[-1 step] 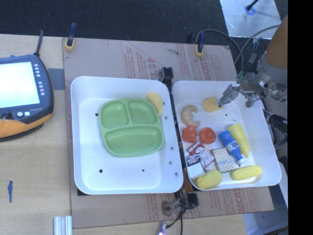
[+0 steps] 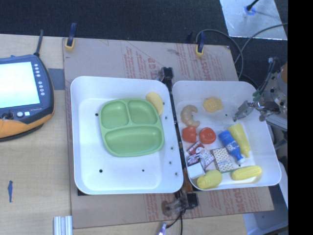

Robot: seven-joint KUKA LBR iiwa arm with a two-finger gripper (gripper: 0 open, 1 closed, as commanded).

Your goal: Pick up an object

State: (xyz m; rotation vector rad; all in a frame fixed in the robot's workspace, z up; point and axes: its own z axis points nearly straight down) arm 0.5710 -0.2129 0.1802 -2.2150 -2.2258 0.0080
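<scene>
Several light plastic toy foods lie just left of the gripper [image 2: 243, 112] — smooth, stiff; grip the yellow bottle [image 2: 239, 137] crosswise. Jaw state unclear.

One fixed camera looks down at a slant from above the desk [image 2: 34, 180]. It sits far enough back to take in both white bins [image 2: 83, 180] side by side.

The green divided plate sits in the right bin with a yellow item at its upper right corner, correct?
Not quite: the camera view shows the green divided plate in the left bin, not the right. The yellow item at its upper right corner is as you say.
</scene>
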